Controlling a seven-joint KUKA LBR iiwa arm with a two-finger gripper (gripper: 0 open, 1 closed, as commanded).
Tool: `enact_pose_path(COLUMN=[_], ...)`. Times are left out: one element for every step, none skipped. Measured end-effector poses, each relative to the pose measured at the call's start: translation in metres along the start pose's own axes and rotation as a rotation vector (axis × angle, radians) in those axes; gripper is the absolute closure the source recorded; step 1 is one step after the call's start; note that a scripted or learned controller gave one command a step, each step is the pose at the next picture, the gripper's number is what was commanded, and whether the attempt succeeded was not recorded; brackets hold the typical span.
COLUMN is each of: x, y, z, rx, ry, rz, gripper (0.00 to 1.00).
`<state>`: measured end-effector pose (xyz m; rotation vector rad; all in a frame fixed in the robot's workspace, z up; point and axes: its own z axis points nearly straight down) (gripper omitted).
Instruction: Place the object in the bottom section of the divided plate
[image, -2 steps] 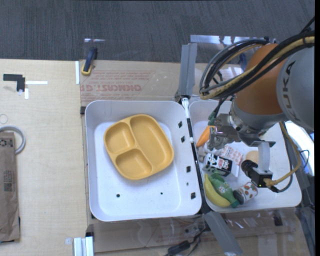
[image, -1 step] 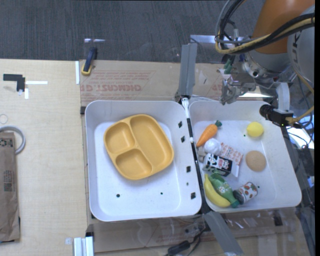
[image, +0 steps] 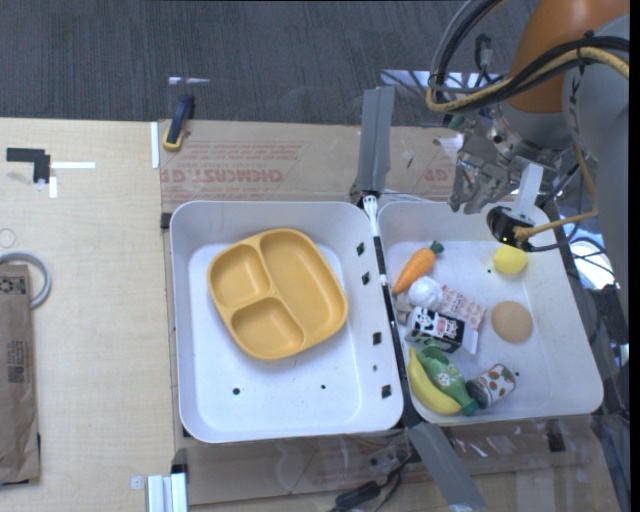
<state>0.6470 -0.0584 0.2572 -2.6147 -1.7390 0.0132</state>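
A yellow divided plate (image: 278, 293) lies in the left bin (image: 200, 380), with nothing in its three sections. The right bin (image: 560, 370) holds the toy items: a carrot (image: 416, 266), a lemon (image: 510, 260), a tan round bun (image: 512, 322), a banana (image: 428, 388), a green item (image: 446, 372), a small cow-patterned carton (image: 435, 328), a white figure (image: 424, 292), a pink-striped packet (image: 464, 307) and a small can (image: 496, 382). My gripper (image: 478, 190) hangs above the right bin's back edge, up and left of the lemon, with nothing seen between its fingers.
A grey divider post (image: 376, 140) rises between the bins at the back. The wooden bench (image: 80, 230) at left carries a brown paper bag (image: 14, 370) and a black bracket (image: 30, 160). Cables (image: 500, 90) loop off the arm above the right bin.
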Motion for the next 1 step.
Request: enact_pose_path(x=[0.0353], y=[-0.0817], z=[0.0704], rx=[0.001], ry=[0.001], rz=[-0.266], gripper=[1.00])
